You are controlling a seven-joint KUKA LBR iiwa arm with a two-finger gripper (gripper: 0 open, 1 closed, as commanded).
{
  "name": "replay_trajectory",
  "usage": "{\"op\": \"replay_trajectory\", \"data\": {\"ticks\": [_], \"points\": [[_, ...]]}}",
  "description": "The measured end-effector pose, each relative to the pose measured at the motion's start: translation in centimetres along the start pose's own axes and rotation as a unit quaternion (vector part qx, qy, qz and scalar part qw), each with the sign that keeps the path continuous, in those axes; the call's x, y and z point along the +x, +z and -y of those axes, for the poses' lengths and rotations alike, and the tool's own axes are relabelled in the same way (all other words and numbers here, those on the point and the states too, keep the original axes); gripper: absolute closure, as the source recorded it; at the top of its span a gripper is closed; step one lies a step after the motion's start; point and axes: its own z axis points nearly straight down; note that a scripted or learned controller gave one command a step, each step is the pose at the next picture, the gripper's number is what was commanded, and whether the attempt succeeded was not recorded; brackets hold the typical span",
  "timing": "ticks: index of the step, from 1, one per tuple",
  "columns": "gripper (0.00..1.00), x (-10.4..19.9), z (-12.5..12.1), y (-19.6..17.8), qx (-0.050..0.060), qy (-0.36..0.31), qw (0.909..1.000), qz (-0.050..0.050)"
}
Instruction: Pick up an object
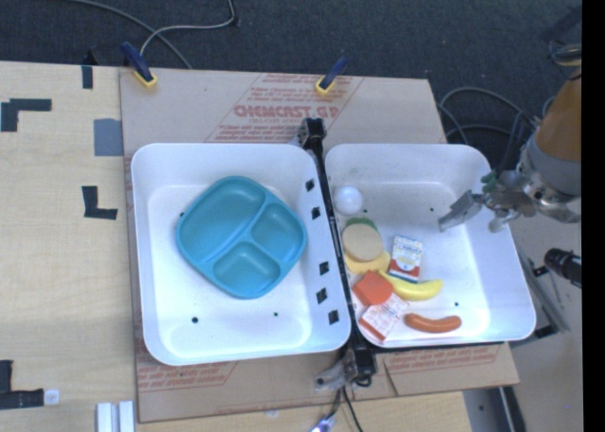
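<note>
At 3 o'clock over right bin, gripper w/ fingers spread, grasping nothing; toys crowded at 6 o'clock incl. banana, so likely mis-grab.

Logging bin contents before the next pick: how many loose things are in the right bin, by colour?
White: 1, ball
Tan: 1, burger
Yellow: 1, banana
Orange: 1, block
Red-orange: 1, sausage
Red and white: 2, carton and packet
Total: 7
</note>
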Motion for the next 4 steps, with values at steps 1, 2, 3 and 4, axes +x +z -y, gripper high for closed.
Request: {"op": "replay_trajectory", "data": {"ticks": [1, 2, 3, 4], "points": [[0.00, 8.0, -5.8, 6.7, 0.001, -0.001, 1.0000, -0.001], [0.00, 10.5, -7.9, 12.5, -0.001, -0.001, 1.0000, 0.001], [0.00, 9.9, -8.3, 12.5, -0.002, -0.001, 1.0000, 0.000], [0.00, 10.4, -8.2, 12.5, -0.002, 0.000, 1.0000, 0.001]]}}
